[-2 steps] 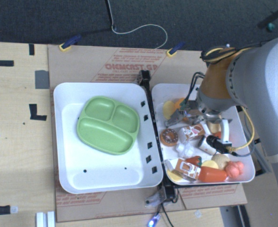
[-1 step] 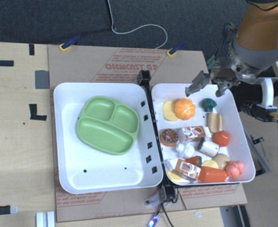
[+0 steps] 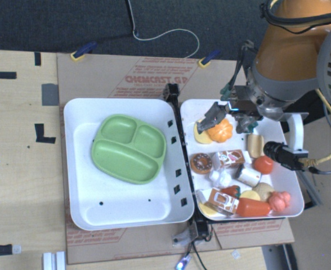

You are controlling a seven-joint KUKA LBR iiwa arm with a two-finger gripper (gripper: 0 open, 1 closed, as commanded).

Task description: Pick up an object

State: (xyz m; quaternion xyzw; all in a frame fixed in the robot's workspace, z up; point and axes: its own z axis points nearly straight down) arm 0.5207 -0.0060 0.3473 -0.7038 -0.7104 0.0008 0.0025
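1. You've got the gripper [image 3: 228, 118] low over the right bin [image 3: 292, 129], at that bin's far end, near the divider side.
2. Its 2 dark fingers [image 3: 213, 117] are spread apart, 1 toward the divider and 1 toward the arm; nothing is visibly clamped between them, so call it open.
3. The likely target is the orange pumpkin toy [image 3: 220, 130], in the right bin's far end, lying on a yellow piece [image 3: 200, 135].
4. Key relation: the pumpkin toy sits just under and slightly toward the near side of the gripper's midpoint, between the 2 fingers' line. The move looks like a short straight drop and close.
5. The pumpkin toy is roundish, no clear long axis, so finger heading should matter little.
6. The rest of the clutter is nearer you in the right bin: doughnut [image 3: 201, 162], red tomato [image 3: 263, 164], carrot-like piece [image 3: 253, 208], pink item [image 3: 279, 199].
7. The left bin [image 3: 78, 167] holds a green divided plate [image 3: 129, 148], well away from the gripper.
8. Hard to read: whether the fingertips touch the pumpkin toy, since the wrist hides its far side. The yellow piece's shape is mostly covered.
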